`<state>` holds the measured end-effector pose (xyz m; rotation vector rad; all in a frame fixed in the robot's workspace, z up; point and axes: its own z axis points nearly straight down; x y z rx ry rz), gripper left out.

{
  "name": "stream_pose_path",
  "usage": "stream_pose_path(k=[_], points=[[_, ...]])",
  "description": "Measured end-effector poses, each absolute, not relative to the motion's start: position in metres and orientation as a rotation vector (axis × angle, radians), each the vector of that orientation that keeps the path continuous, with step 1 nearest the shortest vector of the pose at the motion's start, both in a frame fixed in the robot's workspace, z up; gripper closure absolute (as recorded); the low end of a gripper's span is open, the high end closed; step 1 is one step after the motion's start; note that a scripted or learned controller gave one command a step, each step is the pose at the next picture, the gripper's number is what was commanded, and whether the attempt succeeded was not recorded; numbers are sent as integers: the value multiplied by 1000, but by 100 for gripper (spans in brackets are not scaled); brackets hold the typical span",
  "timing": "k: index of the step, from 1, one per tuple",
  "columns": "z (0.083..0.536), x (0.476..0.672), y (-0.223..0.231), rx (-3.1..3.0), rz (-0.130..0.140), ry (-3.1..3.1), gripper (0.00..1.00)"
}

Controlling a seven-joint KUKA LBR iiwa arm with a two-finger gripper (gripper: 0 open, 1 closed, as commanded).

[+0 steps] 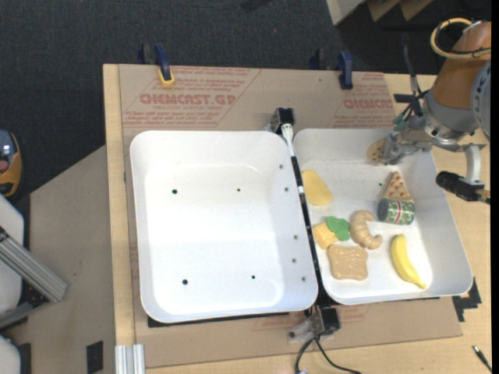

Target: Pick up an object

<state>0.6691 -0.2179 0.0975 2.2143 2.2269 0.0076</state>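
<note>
— Where's the gripper (387, 149) right now?

— Up at the far corner of the right bin (444, 209), roughly one o'clock from that bin's middle. The arm (460, 92) comes in from the right, orange band at the top, and bends down to it.

— Is it holding anything?

— There's a small tan cookie (377, 151) right at its tip, touching or just under it. I can't tell whether the piece is actually between its fingers or only lying on the bin floor beneath them. Too small and dark there to make out how they stand.

— And the rest of the stuff?

— All in the right bin. A pizza slice (395, 185) sits at about five o'clock from the gripper, near it, and a green can (396, 211) lies on its side just below the slice. A yellow chip (316, 188) is off at eight o'clock, by the divider between the bins. Further down, a croissant (365, 229) beside a green leaf (338, 227), with a toast (348, 262) just below them. A banana (407, 261) lies at six o'clock, well apart from the gripper, near the bin's near edge.

— The left bin (156, 232)?

— Plain white floor with four dark dots.
</note>
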Motion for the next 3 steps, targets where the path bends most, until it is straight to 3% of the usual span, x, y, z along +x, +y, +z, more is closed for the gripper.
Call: stream_pose_path(k=[1,2,3], points=[[91,572,-225,2218,8,2211,100],[165,649,-184,2205,11,2221,100],[251,669,-161,2212,8,2219,100]])
